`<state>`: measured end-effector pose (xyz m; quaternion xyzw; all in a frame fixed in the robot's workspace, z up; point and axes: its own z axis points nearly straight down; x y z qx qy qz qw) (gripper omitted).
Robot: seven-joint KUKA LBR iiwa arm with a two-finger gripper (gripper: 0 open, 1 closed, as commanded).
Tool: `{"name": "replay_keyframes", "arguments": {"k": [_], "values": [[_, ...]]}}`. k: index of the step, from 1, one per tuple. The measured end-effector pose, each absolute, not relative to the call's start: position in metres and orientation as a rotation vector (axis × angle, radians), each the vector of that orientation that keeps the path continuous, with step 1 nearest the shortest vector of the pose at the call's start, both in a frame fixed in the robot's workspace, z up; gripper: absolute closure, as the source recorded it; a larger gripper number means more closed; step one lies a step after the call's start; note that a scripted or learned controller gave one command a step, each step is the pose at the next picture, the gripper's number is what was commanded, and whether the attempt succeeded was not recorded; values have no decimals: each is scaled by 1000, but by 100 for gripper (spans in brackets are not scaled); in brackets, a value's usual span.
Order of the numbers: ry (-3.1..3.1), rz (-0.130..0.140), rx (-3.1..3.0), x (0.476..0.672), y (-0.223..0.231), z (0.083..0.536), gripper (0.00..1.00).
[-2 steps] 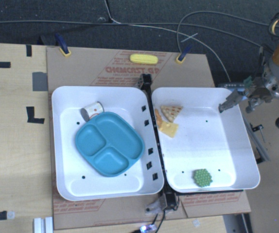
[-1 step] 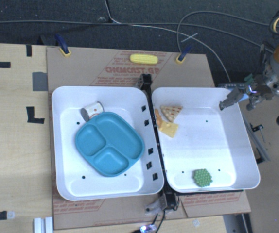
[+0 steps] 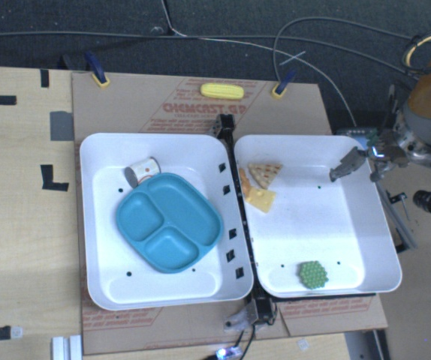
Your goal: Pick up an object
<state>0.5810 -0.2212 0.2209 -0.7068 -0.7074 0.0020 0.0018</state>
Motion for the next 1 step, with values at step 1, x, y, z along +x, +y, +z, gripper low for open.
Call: {"name": "replay_keyframes", "arguments": {"k": [1], "values": [[-2219, 7, -2215, 579, -213, 158, 0]]}}
